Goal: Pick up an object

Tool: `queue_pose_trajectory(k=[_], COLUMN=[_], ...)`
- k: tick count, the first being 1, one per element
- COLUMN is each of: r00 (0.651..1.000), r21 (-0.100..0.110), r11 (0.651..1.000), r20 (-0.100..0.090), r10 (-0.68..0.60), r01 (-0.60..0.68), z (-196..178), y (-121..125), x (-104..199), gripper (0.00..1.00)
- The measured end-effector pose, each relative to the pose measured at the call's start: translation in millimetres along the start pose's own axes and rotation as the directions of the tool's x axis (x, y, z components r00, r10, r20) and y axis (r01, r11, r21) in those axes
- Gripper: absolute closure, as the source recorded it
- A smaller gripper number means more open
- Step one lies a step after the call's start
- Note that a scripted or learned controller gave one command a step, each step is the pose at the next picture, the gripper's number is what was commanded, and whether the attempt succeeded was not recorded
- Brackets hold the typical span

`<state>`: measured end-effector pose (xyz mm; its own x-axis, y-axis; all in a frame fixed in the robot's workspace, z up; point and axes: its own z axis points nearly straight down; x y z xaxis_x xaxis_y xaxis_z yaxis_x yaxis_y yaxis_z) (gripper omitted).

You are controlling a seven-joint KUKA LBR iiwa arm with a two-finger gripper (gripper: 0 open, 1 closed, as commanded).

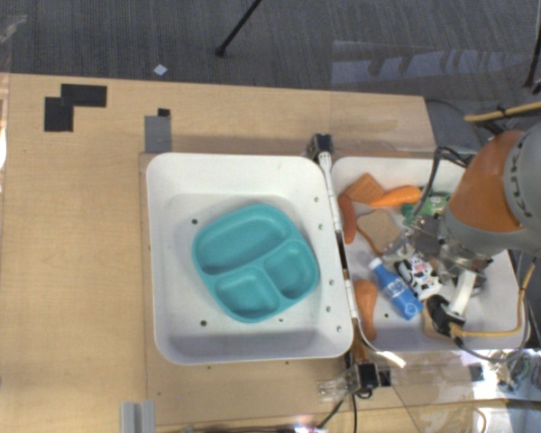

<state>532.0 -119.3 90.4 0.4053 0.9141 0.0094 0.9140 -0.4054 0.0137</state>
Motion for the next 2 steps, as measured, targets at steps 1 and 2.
queue_pose_trajectory(k=[1, 2], r00=[1.0, 1.0], r21=[-0.005, 0.005], r11=[1.0, 1.0], r20=[-0.001, 0.004], r10=[-0.002, -0.008], r01=[0.002, 0.008], z=[-11.9, -97.4], y=[2.3, 26.8], x=[1.7, 59.0], gripper=[1.0, 1.0])
